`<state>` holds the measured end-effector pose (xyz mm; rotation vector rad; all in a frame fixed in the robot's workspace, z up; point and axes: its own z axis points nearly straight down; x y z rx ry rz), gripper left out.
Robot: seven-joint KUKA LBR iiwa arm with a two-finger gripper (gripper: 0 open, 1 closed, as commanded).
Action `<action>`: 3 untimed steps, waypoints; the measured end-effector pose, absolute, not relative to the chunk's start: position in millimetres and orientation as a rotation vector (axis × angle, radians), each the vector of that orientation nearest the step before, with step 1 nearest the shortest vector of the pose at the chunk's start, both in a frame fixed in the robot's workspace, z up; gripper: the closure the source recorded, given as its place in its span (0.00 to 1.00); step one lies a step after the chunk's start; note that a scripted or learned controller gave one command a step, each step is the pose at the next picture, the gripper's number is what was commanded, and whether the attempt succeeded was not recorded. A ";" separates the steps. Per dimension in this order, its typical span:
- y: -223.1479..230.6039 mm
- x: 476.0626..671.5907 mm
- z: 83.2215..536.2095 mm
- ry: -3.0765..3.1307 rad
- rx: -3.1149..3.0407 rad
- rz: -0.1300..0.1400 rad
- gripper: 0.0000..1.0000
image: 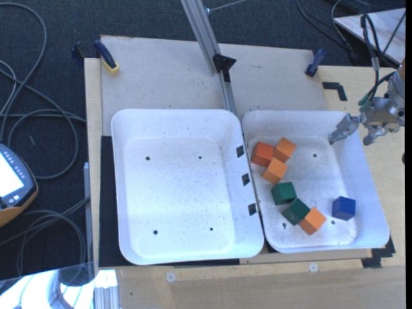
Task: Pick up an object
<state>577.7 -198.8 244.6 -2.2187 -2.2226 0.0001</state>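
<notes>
The right bin [368, 179] holds several small blocks. A cluster of three orange blocks [273, 159] lies near its upper left. Two green blocks [289, 200] sit lower down, with another orange block [313, 221] touching the lower green one. A blue block [344, 207] rests alone at the lower right. My gripper [356, 134] hangs over the bin's upper right edge, open, with nothing between its fingers. It is well apart from all the blocks.
The left bin [180, 185] sits beside the right one. A slanted metal rail [206, 34] runs down to the gap between the bins. Blue clamps [107, 55] hold the board's back corners. Cables lie on the dark floor to the left.
</notes>
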 end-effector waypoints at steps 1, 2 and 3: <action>-118.2 544.9 160.4 -2.220 -2.205 0.004 0.00; -121.2 576.5 116.5 -2.228 -2.232 -0.013 0.00; -87.4 678.1 105.0 -2.234 -2.225 -0.010 0.00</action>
